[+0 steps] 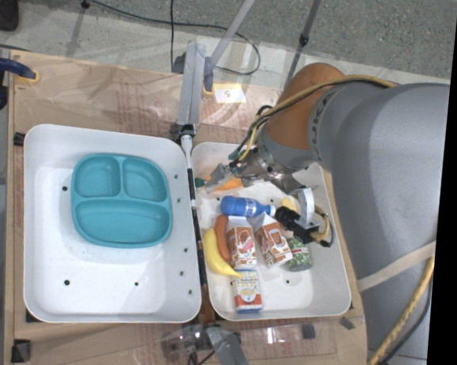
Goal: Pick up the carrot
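Partly hidden, orange carrot (228, 185) lies tilted.

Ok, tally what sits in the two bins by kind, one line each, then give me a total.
Divided plate, teal: 1
Carrot: 1
Blue bottle: 1
Banana: 1
Sausage: 1
Small cartons: 3
Total: 8, leaving out small items half hidden beside the arm.

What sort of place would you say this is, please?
Probably a robotics lab: two shallow white bins on a paper-covered bench, a large grey arm reaching over toy groceries, and cables and stand legs on the floor.
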You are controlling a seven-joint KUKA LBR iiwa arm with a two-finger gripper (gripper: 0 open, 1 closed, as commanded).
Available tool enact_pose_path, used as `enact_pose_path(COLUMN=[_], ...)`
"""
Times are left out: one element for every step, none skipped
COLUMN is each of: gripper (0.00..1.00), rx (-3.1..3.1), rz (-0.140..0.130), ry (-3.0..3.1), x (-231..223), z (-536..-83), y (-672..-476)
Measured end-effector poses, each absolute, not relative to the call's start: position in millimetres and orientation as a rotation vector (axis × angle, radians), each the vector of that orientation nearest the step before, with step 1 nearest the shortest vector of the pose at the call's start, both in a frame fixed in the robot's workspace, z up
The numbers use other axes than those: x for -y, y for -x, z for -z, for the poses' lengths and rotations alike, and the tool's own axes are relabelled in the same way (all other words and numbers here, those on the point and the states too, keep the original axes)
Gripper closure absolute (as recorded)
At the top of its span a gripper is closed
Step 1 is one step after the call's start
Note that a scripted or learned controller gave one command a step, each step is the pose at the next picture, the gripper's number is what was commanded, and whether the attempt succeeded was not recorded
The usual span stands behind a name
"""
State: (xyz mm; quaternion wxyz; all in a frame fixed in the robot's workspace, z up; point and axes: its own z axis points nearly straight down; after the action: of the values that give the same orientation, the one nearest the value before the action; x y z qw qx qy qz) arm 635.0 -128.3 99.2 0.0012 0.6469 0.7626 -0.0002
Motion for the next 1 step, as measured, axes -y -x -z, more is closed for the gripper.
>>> enact_pose_path(gripper=[1.00], rx=[-2.393], rz=[-0.001], ry=[-2.029], x=[129.4], z=[-110.9], y=[-635.8])
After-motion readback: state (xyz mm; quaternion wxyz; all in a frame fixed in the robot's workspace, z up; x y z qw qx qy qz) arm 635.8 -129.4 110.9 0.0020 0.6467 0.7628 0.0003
